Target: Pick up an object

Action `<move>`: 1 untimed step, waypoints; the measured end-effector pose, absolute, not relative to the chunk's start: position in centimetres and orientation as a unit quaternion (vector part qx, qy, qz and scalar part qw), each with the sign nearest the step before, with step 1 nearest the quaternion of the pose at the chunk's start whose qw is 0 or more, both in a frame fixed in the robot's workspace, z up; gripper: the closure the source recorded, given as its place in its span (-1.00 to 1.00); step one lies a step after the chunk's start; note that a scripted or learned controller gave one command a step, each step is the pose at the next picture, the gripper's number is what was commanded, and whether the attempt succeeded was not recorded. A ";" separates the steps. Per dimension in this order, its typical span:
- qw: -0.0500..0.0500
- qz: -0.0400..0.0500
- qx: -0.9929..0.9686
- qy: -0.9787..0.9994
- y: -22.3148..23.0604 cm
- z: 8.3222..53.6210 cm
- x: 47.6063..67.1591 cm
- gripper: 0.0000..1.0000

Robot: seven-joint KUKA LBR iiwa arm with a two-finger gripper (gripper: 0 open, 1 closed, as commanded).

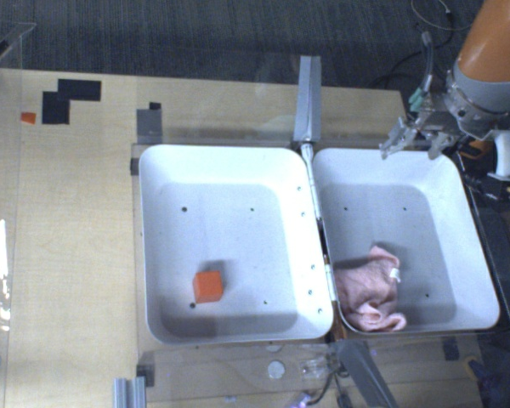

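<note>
The fingers (415,141) hang spread apart with nothing between them, over the far rim of the right bin (459,195), near its upper corner. Behind them the grey wrist rises into the arm's orange band (495,19) at the view's right edge. In that bin a crumpled pink cloth (370,289) lies against the near left wall. The left bin (166,228) holds a small orange block (208,286) near its front. Both bins sit on a pale wooden surface (68,245); dark carpet (195,15) lies beyond.
</note>
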State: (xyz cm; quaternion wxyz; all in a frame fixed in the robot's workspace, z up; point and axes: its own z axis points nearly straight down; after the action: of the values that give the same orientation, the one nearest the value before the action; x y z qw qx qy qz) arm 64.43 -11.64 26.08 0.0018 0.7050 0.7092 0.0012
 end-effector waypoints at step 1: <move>0.003 0.002 0.657 0.754 -16.6 24.5 64.9 -1.00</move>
State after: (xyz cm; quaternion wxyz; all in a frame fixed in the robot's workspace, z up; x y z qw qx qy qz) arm 64.93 -16.64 24.52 0.0034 0.6570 0.7539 0.0016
